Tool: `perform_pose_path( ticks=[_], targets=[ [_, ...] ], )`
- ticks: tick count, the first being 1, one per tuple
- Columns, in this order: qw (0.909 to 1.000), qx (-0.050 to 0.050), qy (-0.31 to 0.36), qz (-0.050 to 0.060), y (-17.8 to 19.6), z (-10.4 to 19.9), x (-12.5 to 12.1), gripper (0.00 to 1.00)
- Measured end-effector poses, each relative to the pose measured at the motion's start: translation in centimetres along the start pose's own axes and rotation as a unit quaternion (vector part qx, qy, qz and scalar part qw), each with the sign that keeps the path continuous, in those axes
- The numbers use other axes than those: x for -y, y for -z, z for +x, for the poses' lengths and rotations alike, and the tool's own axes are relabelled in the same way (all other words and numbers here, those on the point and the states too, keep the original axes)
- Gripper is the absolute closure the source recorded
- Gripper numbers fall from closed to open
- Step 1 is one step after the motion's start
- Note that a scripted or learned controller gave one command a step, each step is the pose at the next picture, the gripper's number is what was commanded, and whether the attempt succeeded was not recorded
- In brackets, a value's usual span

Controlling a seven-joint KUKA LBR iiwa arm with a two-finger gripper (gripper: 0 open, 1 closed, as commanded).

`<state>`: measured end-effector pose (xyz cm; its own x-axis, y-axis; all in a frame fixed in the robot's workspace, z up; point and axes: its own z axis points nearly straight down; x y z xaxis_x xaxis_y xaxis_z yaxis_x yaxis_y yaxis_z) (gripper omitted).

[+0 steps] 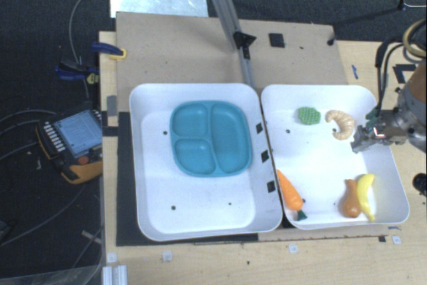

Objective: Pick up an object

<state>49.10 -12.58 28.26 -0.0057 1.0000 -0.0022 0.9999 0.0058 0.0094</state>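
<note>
Beige croissant (341, 124) lies just beside the gripper (365, 137), likely the target. Finger state: can't tell. Nothing visibly held.

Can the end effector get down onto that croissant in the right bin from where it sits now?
Probably yes. The end effector sits over the right bin's right edge, just beside the croissant, with bare bin floor between them. The green piece lies on the croissant's far side, out of the path.
</note>
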Motion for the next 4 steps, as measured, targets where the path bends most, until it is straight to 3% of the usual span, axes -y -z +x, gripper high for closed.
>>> perform_pose_path(
  ticks=[2, 4],
  targets=[
    [1.0000, -0.002, 0.002, 0.004, -0.5, 10.6, -0.9, 1.00],
    [1.0000, -0.002, 0.002, 0.004, -3.6, 20.9, -0.7, 1.00]
  ],
)
